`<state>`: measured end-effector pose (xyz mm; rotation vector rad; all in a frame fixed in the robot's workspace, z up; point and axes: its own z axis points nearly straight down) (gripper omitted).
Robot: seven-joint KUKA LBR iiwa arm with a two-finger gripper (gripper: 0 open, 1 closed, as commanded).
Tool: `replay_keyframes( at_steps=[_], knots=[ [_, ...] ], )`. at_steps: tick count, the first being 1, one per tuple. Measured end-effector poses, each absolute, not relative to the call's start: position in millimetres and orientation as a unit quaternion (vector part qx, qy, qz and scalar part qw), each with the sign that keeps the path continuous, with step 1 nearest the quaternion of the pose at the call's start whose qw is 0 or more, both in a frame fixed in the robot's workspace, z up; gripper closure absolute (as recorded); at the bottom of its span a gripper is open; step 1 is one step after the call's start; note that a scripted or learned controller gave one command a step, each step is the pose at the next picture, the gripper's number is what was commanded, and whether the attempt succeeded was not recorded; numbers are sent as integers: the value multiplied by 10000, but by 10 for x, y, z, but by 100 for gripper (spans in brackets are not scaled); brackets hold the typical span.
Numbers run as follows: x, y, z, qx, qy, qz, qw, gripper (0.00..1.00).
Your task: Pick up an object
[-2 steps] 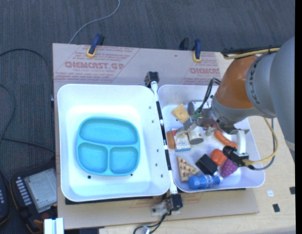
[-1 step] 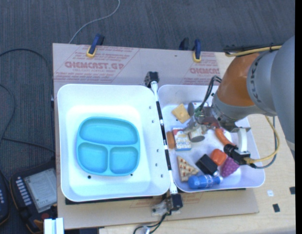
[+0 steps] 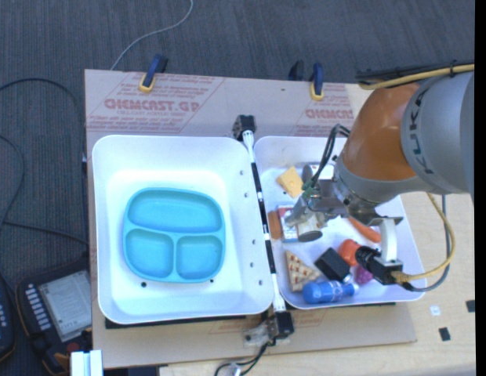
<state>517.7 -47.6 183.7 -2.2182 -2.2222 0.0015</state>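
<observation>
My gripper (image 3: 302,221) hangs low over the left middle of the right bin (image 3: 411,241), under the grey and orange wrist. Right beneath and beside it lie a small orange-and-white box (image 3: 275,224) and a yellow cheese wedge (image 3: 290,182). Nearer the front of that bin are a waffle piece (image 3: 299,269), a black block (image 3: 332,265), a blue bottle-shaped toy (image 3: 328,291), an orange piece (image 3: 349,250) and a purple piece (image 3: 362,276). An orange carrot-like stick (image 3: 365,230) lies partly under the arm. Nothing is visibly lifted off the bin floor.
The left bin (image 3: 106,210) holds a blue divided plate (image 3: 175,233). A ridge with black clips (image 3: 244,125) separates the two bins. Yellow and blue clamps (image 3: 316,91) hold the board at the back. Cables run along the floor at left and by the arm at right.
</observation>
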Motion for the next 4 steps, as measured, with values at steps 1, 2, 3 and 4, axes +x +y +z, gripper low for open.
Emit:
replay_keyframes(
  at_steps=[1,2,3,4],
  knots=[
    [5073,406,1837,-7063,-7079,4,6,100],
    [5082,406,1926,-7061,-7081,6,8,100],
    [5091,411,2016,-7056,-7086,7,12,100],
    [5099,417,2105,-7051,-7092,9,17,100]
  ],
)
